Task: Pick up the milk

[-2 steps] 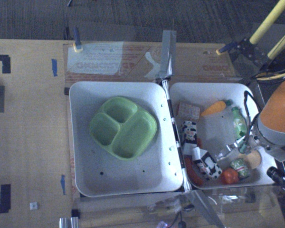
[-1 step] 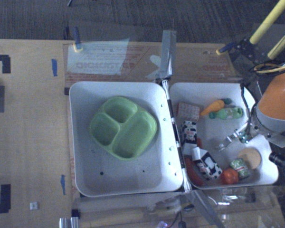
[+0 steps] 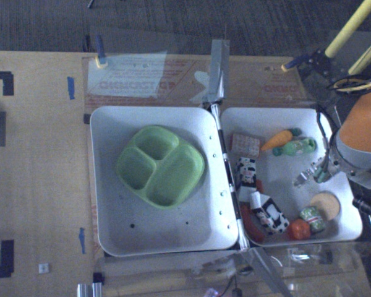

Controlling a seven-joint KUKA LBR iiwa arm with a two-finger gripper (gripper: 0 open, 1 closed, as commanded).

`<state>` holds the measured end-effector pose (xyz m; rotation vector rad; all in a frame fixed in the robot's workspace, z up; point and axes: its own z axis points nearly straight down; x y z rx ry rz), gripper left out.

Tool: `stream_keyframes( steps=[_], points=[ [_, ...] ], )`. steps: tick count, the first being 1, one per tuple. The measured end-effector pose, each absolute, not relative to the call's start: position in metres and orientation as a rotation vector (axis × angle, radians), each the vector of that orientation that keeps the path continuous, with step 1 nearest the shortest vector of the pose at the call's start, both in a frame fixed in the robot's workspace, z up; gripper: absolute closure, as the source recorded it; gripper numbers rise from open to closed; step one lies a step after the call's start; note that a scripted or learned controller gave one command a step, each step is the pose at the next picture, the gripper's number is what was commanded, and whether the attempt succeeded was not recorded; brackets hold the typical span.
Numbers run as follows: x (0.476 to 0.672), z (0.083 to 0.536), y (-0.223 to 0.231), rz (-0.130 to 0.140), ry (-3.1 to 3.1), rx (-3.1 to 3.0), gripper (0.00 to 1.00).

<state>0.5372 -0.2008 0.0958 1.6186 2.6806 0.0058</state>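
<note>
A black-and-white cow-patterned milk carton (image 3: 269, 214) lies tilted near the front of the right bin (image 3: 284, 119), its white top pointing up-left. A second, smaller cow-patterned carton (image 3: 247, 171) stands by the bin's left wall. My gripper (image 3: 310, 174) hangs over the right side of this bin, to the right of both cartons and apart from them. It is open, with nothing between its fingers. The orange band of the arm (image 3: 362, 125) sits above it at the right edge.
The right bin also holds a waffle (image 3: 245, 144), a carrot (image 3: 277, 140), a green bottle (image 3: 297, 147), a round cookie (image 3: 325, 205), a tomato (image 3: 298, 229), a green-white item (image 3: 313, 218) and a red piece (image 3: 250, 225). A green divided plate (image 3: 161, 165) lies in the left bin (image 3: 111, 221).
</note>
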Motion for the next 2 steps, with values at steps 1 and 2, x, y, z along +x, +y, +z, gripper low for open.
stream_keyframes(
  steps=[1, 2],
  points=[
    [0.481, 0.159, -0.160, 0.002, 2.979, 1.000, 1.00],
    [0.481, 0.165, -0.122, 0.002, 3.083, 0.603, 1.00]
  ],
)
